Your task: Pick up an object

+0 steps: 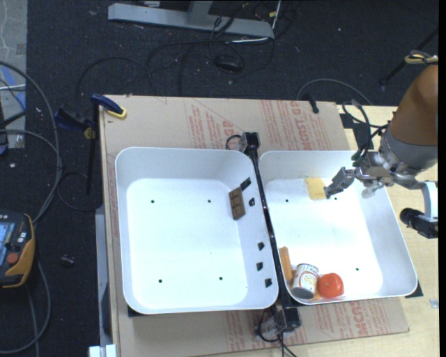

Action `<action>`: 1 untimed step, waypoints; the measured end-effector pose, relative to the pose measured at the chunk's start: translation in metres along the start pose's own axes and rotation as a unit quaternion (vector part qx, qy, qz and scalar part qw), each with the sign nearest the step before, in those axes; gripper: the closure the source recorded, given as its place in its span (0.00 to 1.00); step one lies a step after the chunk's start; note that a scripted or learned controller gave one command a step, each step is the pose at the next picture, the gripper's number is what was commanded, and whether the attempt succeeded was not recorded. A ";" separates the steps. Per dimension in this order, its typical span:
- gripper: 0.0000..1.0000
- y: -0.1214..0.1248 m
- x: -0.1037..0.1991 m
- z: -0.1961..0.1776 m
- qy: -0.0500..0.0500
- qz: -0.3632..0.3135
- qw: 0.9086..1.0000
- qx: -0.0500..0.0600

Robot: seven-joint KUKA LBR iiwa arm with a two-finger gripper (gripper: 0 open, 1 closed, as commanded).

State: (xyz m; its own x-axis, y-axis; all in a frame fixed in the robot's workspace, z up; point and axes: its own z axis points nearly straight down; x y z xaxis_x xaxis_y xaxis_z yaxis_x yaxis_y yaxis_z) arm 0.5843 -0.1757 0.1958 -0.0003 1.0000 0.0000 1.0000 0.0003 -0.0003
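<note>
**Inspector:** State the object and its lie.

**Assistant:** A pale yellow block (pixel 316 187) lies in the right bin (pixel 390 240), near the far wall. It is squarish, tilted a little off the bin's edges; its long axis cannot be told.

**Inspector:** Other contents?

**Assistant:** Near corner of the right bin: an orange stick (pixel 286 263) along the dividing wall, long axis running near to far; a small can (pixel 304 278) on its side; a red ball (pixel 331 284) touching the can. In the left bin (pixel 139 209), a brown bar (pixel 237 204) leans at the right wall, long axis roughly near to far, with a small dark piece (pixel 245 185) just beyond it.

**Inspector:** Surface and surroundings?

**Assistant:** Both bins sit on a cardboard sheet (pixel 181 122) over the bench, printed in red. A blue and yellow clamp (pixel 108 105) grips its far left corner. Dark carpet (pixel 56 56) around, strewn with black cables (pixel 139 59); a grey rail (pixel 188 19) at the far side; a yellow handheld device (pixel 15 249) at left.

**Inspector:** Pincer?

**Assistant:** The pincer (pixel 338 184) reaches in from the right, low over the right bin. The yellow block lies just to its left, close to the tips. Contact cannot be confirmed, and whether the pincer is parted or closed cannot be told.
</note>
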 end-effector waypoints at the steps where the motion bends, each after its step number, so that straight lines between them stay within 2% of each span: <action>1: 0.00 0.011 -0.004 -0.019 0.000 0.000 1.000 -0.001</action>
State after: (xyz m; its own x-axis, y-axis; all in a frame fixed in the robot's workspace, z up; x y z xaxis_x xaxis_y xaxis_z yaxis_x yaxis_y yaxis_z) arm 0.5957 -0.1799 0.2150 -0.0002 1.0000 -0.0005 1.0000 0.0002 0.0017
